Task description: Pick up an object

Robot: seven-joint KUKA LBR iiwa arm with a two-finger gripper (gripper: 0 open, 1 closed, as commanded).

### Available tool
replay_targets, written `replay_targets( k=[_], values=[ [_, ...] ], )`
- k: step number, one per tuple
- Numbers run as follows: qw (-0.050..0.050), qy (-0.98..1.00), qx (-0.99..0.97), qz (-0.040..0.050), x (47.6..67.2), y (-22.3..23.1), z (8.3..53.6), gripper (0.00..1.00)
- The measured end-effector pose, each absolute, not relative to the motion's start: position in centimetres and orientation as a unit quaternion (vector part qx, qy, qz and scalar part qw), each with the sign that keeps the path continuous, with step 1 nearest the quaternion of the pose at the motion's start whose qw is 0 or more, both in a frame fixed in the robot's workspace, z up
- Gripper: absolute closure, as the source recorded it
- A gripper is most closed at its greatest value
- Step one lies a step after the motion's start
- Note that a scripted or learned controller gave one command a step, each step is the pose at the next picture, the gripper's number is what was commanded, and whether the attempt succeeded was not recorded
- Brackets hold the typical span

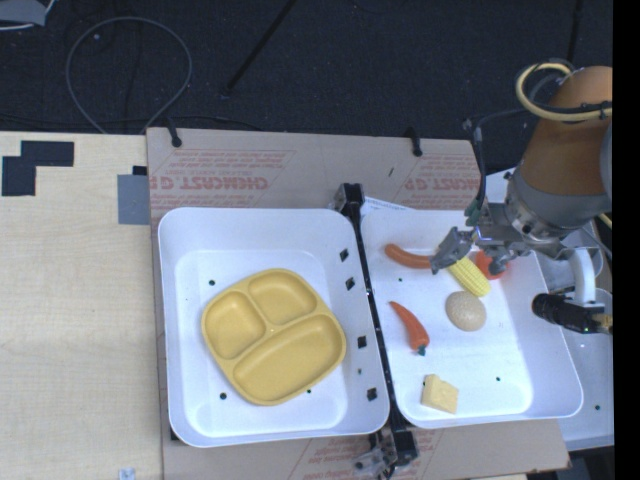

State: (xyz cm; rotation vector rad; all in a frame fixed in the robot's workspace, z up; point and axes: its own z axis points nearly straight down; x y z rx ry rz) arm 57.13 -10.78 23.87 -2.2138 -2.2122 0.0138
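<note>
I see a yellow corn cob (470, 276) in the right bin (540, 398), tilted, lying between the spread gripper (470, 258) fingers, near the bin's far side; just beside it, toward the near side, sits a beige round potato-like piece (465, 312), maybe touching

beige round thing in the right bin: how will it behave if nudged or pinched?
The beige ball looks rounded and smooth, so it would probably roll on the flat floor of the right bin if pushed. A pinch off centre may squirt it out. The corn cob sits close above it and might block a roll that way.
</note>
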Motion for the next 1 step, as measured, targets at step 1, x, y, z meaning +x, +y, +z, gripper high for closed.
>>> replay_targets(
  k=[1],
  values=[
    [0.002, -0.707, -0.707, 0.0009, 57.35, -10.8, 24.46, 0.0]
  ],
)
